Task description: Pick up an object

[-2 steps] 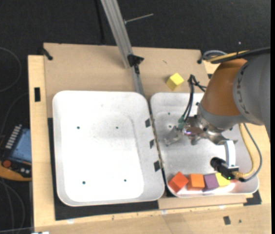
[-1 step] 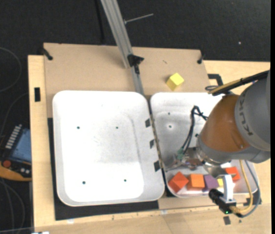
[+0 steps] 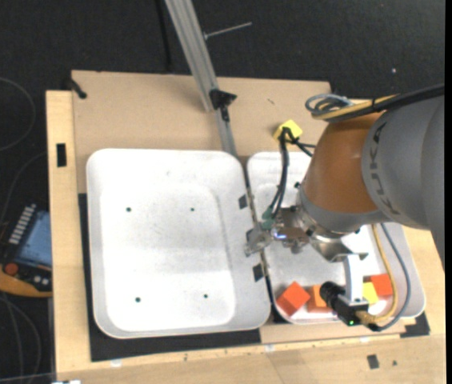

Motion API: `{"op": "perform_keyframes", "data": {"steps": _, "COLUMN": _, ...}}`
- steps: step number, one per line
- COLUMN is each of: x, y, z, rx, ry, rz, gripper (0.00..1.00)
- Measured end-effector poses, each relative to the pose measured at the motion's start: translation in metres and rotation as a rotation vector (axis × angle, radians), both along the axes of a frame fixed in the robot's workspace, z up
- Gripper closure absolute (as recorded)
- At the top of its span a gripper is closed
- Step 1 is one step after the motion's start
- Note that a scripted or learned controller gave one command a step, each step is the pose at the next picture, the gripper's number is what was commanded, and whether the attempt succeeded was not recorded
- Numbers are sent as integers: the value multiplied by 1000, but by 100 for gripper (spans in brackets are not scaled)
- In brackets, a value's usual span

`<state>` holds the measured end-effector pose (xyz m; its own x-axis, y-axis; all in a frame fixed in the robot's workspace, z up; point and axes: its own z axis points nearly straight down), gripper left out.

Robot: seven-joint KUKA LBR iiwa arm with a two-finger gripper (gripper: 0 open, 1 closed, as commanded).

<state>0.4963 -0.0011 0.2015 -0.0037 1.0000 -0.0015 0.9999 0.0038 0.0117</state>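
Gripper [image 3: 262, 240]: over the seam between the left shallow white bin [image 3: 102, 170] and the right shallow white bin [image 3: 259, 170]; grip state unreadable.
Small orange cube-like block [image 3: 294, 296]: in the right bin by its front wall, apart from the gripper.
Axis: no clear long side; edges askew to the bin wall.

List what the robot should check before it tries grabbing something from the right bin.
1. Something to grab: ok, an orange block lies at the front of the right bin.
2. Gripper above that block: not ok, it hangs farther back, by the bins' shared edge.
3. Gripper ready to grasp: cannot tell.
4. Space around the block: cannot tell, the arm hides much of the bin.
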Motion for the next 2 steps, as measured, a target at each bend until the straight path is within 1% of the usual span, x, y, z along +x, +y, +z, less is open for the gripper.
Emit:
{"op": "perform_keyframes", "data": {"steps": 1, "x": 73, "y": 86, "z": -5, "rx": 4, "ry": 7, "rz": 6, "gripper": 0}}
{"op": "perform_keyframes", "data": {"steps": 2, "x": 70, "y": 80, "z": -5, "rx": 0, "ry": 13, "rz": 2, "gripper": 0}}
